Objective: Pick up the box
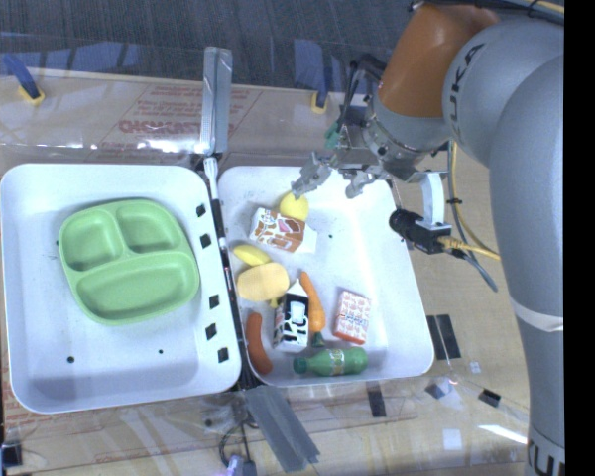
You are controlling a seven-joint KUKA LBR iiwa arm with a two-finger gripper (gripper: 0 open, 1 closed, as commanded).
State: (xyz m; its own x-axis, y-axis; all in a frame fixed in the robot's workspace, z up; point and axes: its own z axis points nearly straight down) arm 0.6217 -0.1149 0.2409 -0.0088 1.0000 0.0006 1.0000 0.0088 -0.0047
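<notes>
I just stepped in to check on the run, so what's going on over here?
The arm's gripper hangs open over the far end of the right bin, with nothing between its fingers. Just below it lie a small yellow item and an orange-and-white box. Further down sit a carrot, a green bottle and a red patterned box. The left bin holds a green divided plate.

My bench (496, 365) is pale wood under a clear plastic sheet (109, 117) with red print, black tape strips (442, 336) on it. Behind lies dark grey carpet (178, 8).
</notes>
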